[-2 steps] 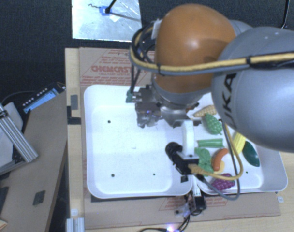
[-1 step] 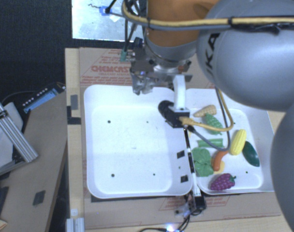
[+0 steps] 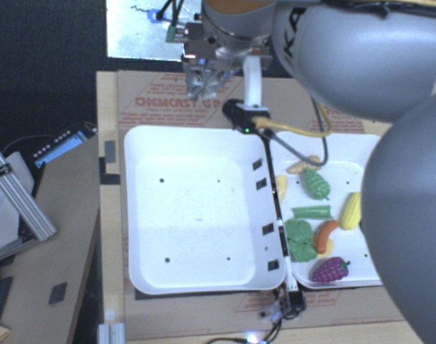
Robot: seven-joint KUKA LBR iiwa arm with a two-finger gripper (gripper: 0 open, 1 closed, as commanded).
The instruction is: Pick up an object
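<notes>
My gripper (image 3: pixel 201 86) hangs high above the cardboard behind the left bin (image 3: pixel 143 192), near the bin's far edge. Its fingertips are blurred and I see nothing between them. The right bin (image 3: pixel 347 165) holds toy foods: a green bumpy fruit (image 3: pixel 316 185), a green bean pod (image 3: pixel 312 211), a yellow corn cob (image 3: pixel 351 210), a green leafy piece (image 3: pixel 300 239), an orange carrot (image 3: pixel 325 236), purple grapes (image 3: pixel 329 269) and a pale yellow piece (image 3: pixel 302 167) at the back. The grey arm covers the right bin's right part.
A black divider with clips (image 3: pixel 273 206) runs between the two bins. Cardboard (image 3: pixel 160 102) lies under and behind the bins. An aluminium frame (image 3: pixel 17 199) and a blue-black device (image 3: pixel 60 145) sit to the left of the bench.
</notes>
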